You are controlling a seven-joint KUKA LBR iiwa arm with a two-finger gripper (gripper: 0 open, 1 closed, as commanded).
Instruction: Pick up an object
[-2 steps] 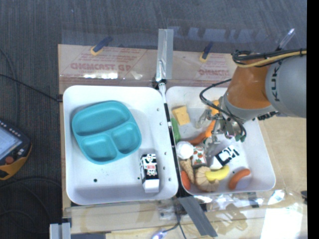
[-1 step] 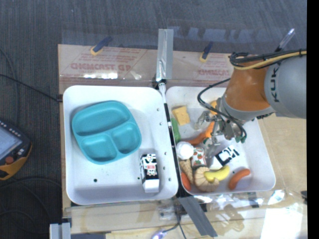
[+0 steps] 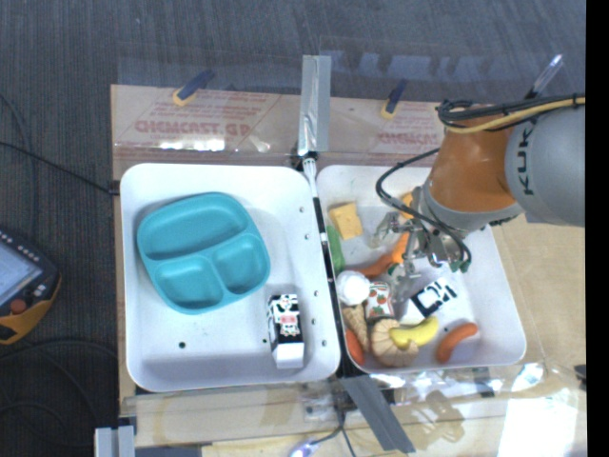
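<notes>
My gripper (image 3: 407, 279) hangs low over the middle of the right bin (image 3: 502, 293), under the orange wrist band. Toys crowd the bin right below it: a banana (image 3: 417, 332), a red sausage (image 3: 456, 340), a white ball (image 3: 351, 287), an orange carrot (image 3: 388, 260), a yellow cheese wedge (image 3: 346, 220), a bread-like piece (image 3: 381, 339) and a black-and-white card (image 3: 433, 296). The gripper stands just above the small red-and-white item (image 3: 380, 299) beside the ball. Nothing visibly sits between its tips.
The left bin (image 3: 143, 350) holds a teal divided plate (image 3: 202, 250) and a cow-patterned carton (image 3: 285, 327) near its front right corner. A raised divider (image 3: 320, 255) separates the bins. A handheld controller (image 3: 19, 288) lies off the bench at far left.
</notes>
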